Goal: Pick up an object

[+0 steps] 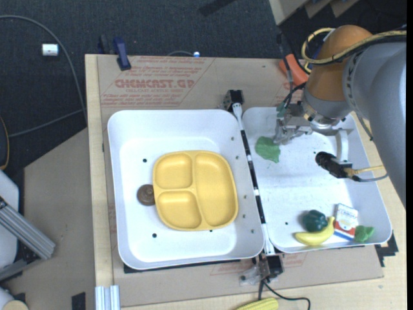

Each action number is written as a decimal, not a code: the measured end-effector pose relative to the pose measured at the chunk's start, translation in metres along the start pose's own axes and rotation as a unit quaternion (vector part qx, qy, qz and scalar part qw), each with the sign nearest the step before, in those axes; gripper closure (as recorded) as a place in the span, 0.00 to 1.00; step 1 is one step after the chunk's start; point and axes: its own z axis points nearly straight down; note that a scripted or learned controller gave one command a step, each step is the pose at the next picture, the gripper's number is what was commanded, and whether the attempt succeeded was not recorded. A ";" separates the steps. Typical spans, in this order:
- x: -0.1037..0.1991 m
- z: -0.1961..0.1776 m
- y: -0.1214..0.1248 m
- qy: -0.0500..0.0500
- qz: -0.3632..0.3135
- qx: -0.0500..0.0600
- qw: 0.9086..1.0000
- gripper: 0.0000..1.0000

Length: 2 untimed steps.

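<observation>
In the right bin [290, 192], a light green lump [267, 150] lies near the far left corner. My gripper [282, 136] hangs directly over the lump's upper right edge and seems to touch it. At the bin's near right side lie a yellow banana [315, 236], a dark green rounded thing [315, 219], a small white, red and blue box [346, 220] and a bright green piece [365, 232]. The left bin [126, 173] holds a yellow divided plate [193, 190] with a brown disc [146, 194] against its left side.
A ridge with black clips [235, 99] separates the two bins. The grey arm with its orange band [339, 63] reaches in over the right bin's far right corner. Bare white floor lies in the middle of the right bin.
</observation>
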 end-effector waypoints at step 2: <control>0.004 -0.029 -0.037 0.001 0.001 0.000 1.000 1.00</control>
